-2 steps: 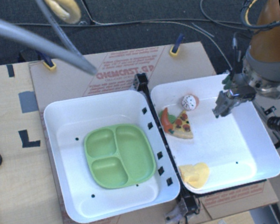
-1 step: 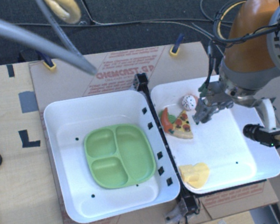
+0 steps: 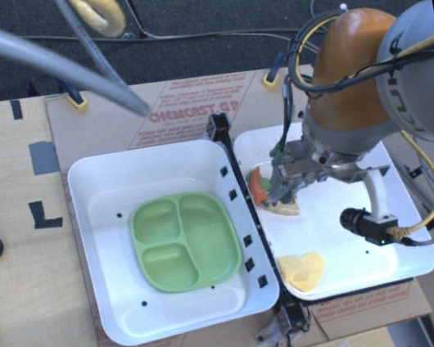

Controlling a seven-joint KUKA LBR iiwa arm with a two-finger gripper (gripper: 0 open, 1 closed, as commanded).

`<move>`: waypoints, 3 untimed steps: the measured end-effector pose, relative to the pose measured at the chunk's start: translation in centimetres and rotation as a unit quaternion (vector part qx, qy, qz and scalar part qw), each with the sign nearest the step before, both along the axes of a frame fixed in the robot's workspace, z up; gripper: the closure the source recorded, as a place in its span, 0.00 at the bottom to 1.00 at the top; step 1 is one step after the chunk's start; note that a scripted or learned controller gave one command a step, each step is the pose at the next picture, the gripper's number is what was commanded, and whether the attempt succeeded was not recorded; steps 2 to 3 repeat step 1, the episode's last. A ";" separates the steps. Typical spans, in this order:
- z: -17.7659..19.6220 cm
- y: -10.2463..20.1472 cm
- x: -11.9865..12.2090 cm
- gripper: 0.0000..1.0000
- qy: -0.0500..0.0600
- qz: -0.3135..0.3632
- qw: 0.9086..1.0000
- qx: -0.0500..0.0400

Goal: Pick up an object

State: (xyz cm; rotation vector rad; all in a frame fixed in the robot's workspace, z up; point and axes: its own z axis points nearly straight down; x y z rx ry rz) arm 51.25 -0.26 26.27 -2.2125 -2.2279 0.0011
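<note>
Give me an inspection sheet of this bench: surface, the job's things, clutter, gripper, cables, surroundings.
Surface: two white bins side by side, left bin and right bin, on a cardboard sheet.
Job's things: red and tan item at the right bin's left wall; pale yellow item near its front; green divided tray in the left bin.
Clutter: nothing seen.
Gripper: gripper low over the red and tan item; grasp cannot be told.
Cables: yellow and black cables loop along the arm.
Surroundings: wooden bench with black marks; yellow clamps at the cardboard's back edge.
</note>
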 end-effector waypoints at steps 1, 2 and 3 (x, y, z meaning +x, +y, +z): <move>-0.4 5.6 -1.3 1.00 0.001 0.000 1.000 0.000; -0.4 5.6 -1.3 1.00 0.001 0.000 1.000 0.000; -0.4 5.6 -1.3 1.00 0.001 0.000 1.000 0.000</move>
